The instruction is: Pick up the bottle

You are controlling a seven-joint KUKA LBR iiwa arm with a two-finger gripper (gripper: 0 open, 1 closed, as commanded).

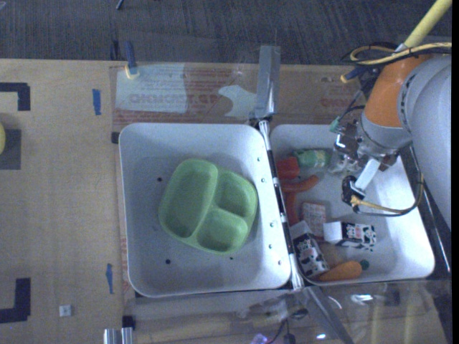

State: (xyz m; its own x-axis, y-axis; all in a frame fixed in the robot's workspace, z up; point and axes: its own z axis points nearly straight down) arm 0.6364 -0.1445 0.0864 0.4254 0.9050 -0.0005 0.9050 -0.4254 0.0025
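Bench of pale wood (57, 213) bearing two shallow white bins side by side. Left white bin (143, 264): one light-green plastic divided tray (208, 205), three compartments, lying slightly tilted near the bin's centre. Right white bin (409, 253): several small items, listed by clock position about its centre.

- Green-bodied plastic bottle with a pale end (313, 158), lying on its side at 11 o'clock, near the bin's far wall.
- Red block-shaped item (287, 167), at 10 o'clock, just beside the bottle's left end.
- Orange-red sausage-shaped piece (301, 185), at 9 o'clock, below the red block.
- Small brownish packet (313, 212), near centre.
- Black-and-white patterned carton (310, 253), at 7 o'clock, against the dividing wall.
- Small white cup-like item (332, 231) and second black-and-white carton (358, 235), at 6 o'clock, touching each other.
- Orange toy carrot with green tip (341, 270), at 6 o'clock by the near wall.

Grey arm with orange band (391, 95), entering from 3 o'clock. Two-finger gripper (346, 165), positioned just right of the bottle; whether it is spread or closed cannot be told, nor whether it touches the bottle.
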